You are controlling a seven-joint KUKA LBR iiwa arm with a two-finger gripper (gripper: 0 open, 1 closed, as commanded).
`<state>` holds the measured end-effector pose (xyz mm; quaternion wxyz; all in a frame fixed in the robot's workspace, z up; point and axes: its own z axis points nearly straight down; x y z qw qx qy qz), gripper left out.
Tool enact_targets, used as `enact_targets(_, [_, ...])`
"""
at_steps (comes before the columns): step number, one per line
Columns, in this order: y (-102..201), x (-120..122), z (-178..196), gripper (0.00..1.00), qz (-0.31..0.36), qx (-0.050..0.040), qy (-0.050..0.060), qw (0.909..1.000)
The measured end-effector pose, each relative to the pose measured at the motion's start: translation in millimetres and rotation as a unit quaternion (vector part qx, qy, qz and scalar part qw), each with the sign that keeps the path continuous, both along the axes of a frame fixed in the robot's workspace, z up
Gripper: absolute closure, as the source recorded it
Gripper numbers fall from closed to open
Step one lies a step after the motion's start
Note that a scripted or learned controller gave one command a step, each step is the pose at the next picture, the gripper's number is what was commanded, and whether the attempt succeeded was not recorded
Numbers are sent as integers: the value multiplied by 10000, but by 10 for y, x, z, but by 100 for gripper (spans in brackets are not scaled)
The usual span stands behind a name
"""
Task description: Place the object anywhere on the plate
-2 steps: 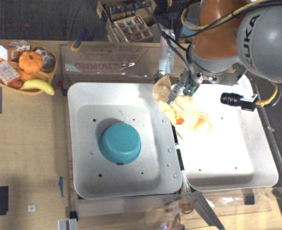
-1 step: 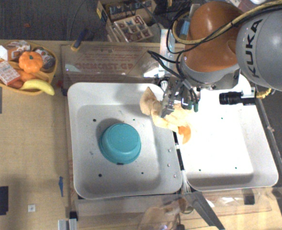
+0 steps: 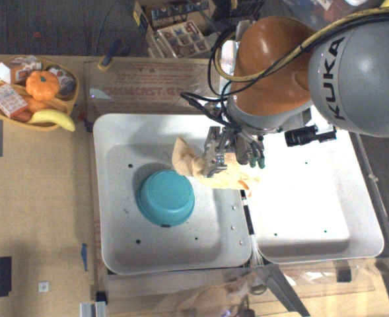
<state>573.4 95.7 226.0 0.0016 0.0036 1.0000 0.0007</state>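
Cloth (image 3: 189, 163) (yellowish) under fingers (image 3: 212, 166)

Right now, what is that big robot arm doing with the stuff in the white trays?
The arm's gripper is down in the left bin, right over a floppy yellowish object near the bin's right side. A teal plate lies upside down beside it. The object is not on the plate yet.

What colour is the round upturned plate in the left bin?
Teal, plain; the round upturned plate shows best in the camera view.
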Motion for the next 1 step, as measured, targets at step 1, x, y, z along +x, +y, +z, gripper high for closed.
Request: enact_targets(1, [1,1,3,0,0,2,-4,10000])
